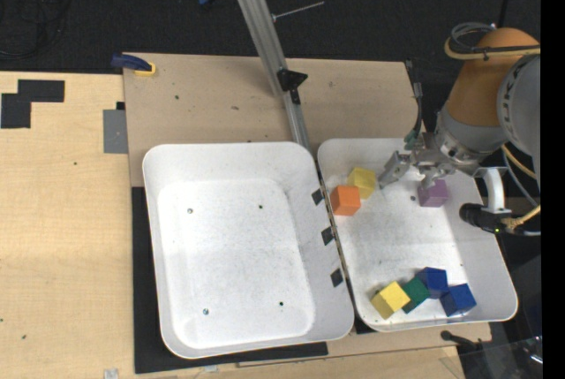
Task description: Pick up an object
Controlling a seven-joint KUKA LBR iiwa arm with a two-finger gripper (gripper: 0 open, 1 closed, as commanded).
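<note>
In the right bin [494, 280] lie several blocks. A yellow block [362, 181] and an orange block [345, 200] sit near the bin's left wall. Towards the far right rests a purple block [433, 193]. My gripper [412, 177] hangs low over the far part of this bin, between the yellow and the purple block. It is open: one finger points left towards the yellow block, the other stands just above the purple block. Nothing is between the fingers.
At the right bin's near edge a yellow block [388, 299], a green block [413, 291] and two blue blocks [433, 279] [457, 299] are clustered. The left bin [177, 165] sits beside it. A slanted aluminium rail [265, 41] rises behind the bins.
</note>
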